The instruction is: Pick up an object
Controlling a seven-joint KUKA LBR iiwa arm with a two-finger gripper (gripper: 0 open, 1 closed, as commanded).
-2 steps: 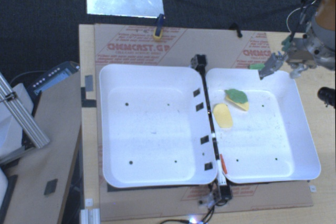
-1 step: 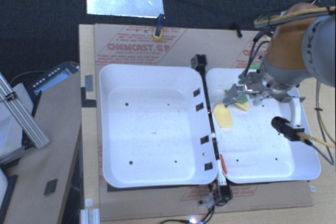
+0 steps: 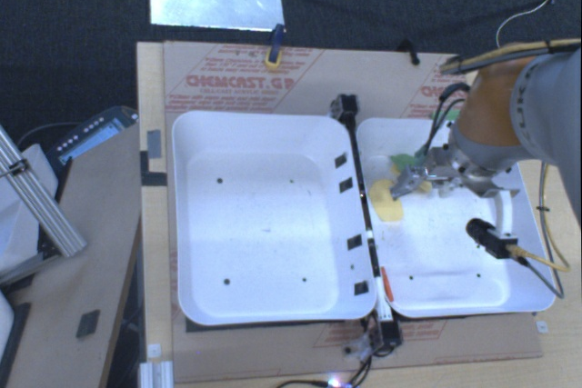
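A yellow object [image 3: 387, 203] lies in the right bin [image 3: 455, 286], close to its left wall. Just behind it a small green object [image 3: 402, 162] shows, partly hidden by the arm. My gripper [image 3: 407, 184] hangs low over the right bin, its tip right at the upper right edge of the yellow object. Whether it touches that object is unclear. The grey arm with its orange band [image 3: 491, 109] reaches in from the right above the bin.
The left bin [image 3: 195, 150] sits beside the right one, with black clips [image 3: 346, 186] along the shared wall. A black fitting on a yellow cable [image 3: 491, 239] hangs over the right bin's right side. A small orange piece [image 3: 386, 283] lies by the divider.
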